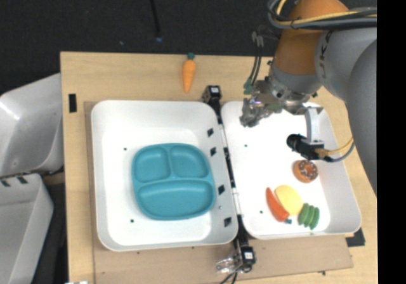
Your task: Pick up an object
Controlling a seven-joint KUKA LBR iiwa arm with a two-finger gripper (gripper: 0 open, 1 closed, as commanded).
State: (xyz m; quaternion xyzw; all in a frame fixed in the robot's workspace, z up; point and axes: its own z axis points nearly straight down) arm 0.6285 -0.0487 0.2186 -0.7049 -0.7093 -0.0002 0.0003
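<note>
In the right bin [254, 168] several small toy foods lie near the front right: a brown round piece [305, 171], a yellow piece [288, 198], a red-orange piece [276, 205] and a green piece [309, 215]. My gripper [252, 111] hangs over the bin's far left corner, well away from those toys. Nothing shows beneath it or between its tips. The orange-banded wrist [298, 54] rises behind it.
The left bin [108, 149] holds a blue divided plate [172, 180]. A toy carrot [188, 73] lies on the wooden bench behind the bins. Black clips [211, 94] sit along the seam between the bins. A white object [25, 124] stands at the far left.
</note>
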